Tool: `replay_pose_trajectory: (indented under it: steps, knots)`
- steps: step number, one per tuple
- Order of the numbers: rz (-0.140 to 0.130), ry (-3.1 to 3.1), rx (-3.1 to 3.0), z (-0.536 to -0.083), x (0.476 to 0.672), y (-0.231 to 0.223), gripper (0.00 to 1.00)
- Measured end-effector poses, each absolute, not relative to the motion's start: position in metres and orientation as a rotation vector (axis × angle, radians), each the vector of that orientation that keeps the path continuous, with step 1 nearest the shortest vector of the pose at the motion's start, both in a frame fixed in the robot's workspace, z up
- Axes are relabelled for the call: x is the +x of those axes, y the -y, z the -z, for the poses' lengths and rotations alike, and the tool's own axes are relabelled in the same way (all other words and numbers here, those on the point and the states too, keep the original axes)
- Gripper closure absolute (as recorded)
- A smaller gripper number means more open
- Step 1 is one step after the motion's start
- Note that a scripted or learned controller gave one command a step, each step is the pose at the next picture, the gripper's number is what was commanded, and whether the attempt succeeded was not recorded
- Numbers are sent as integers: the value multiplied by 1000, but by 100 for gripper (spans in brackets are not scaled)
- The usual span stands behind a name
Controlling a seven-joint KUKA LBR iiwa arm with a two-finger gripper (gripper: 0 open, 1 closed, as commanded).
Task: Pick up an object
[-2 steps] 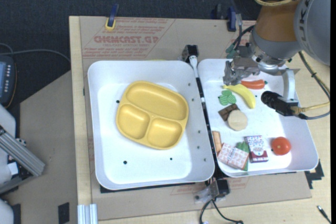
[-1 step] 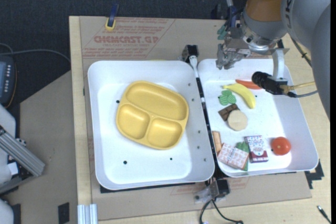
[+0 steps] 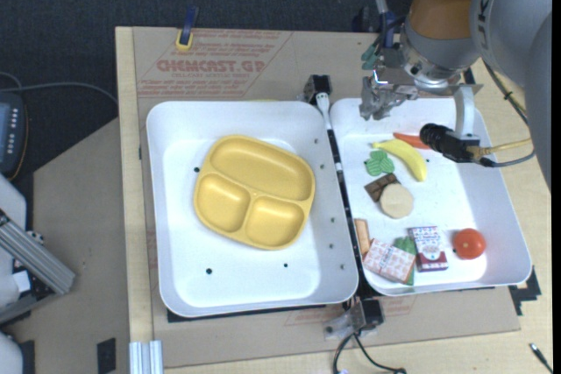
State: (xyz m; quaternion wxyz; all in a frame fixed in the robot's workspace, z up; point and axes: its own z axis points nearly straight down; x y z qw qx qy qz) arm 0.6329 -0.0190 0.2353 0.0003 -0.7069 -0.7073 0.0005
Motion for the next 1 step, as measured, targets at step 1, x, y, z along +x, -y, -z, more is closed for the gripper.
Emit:
replay_pose_trajectory:
  steps: [1]
  knots:
    - [-4, 2219, -2220, -214, 633, 23, 100]
